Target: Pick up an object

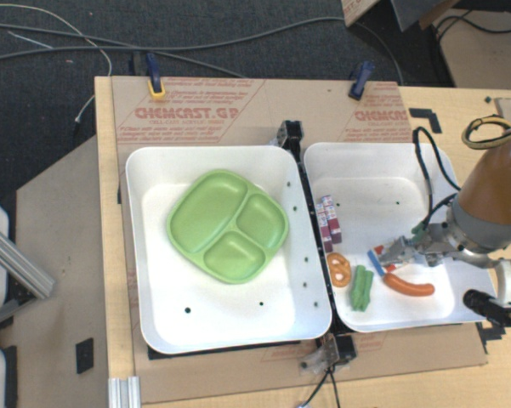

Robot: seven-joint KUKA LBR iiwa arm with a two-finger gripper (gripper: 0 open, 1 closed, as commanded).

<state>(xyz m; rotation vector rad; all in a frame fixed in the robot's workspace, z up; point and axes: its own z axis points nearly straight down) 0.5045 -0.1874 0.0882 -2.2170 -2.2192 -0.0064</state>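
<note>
The hand (397,253), grip state unclear, hovers near the right bin's (357,161) front edge; it may nudge the orange sausage-like toy (408,286) aside

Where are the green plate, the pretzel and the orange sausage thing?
Green plate (228,225): camera view, centre where its dividers meet.
Pretzel (339,269): camera view, middle of its twisted loops.
Orange sausage (411,287): camera view, mid-length of its body.
</note>
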